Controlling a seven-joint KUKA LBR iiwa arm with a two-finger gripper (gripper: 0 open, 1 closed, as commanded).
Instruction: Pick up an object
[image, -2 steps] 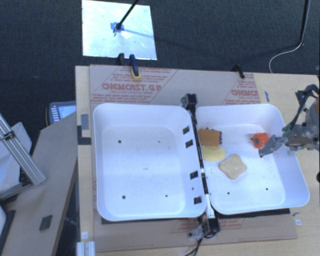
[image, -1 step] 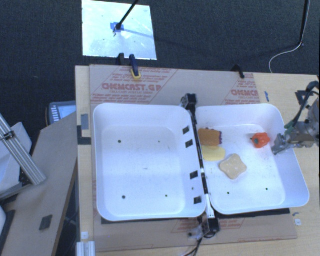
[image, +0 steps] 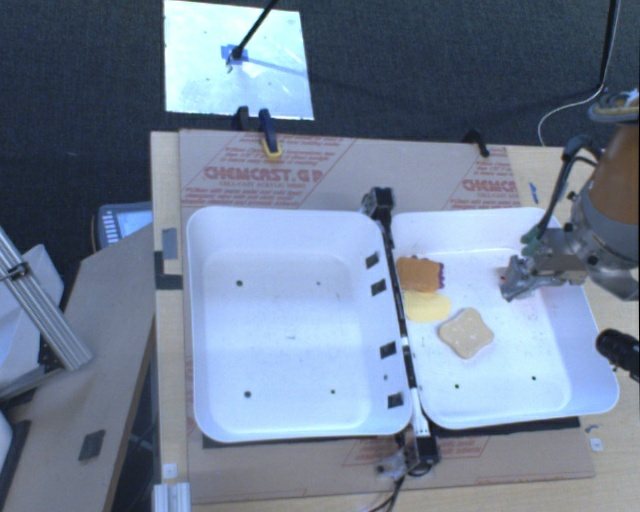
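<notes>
The arm (image: 610, 215) reached in from the right, its gripper (image: 515, 282) low over the right bin (image: 560, 395), near that bin's right-hand side. Whether the jaws were spread or pressed together could not be told; the end was small and dark against the white floor. Nothing was seen between them.

Three candidate objects lay in the right bin, close to the divider between the bins: an orange-brown block (image: 419, 273), a flat yellow piece (image: 428, 307) just below it and touching or nearly so, and a tan toast-shaped piece (image: 465, 333) just beside the yellow one. All three lay well apart from the gripper, to its left. The left bin (image: 285, 330) held no objects.

Risks, as judged: a descent at the present position would likely close on bare bin floor. The objects looked thin and flat, so the jaws could slide over them or push them aside. Their crowding could lead to two being nudged together, and the divider wall nearby left little clearance for an approach from that side
</notes>
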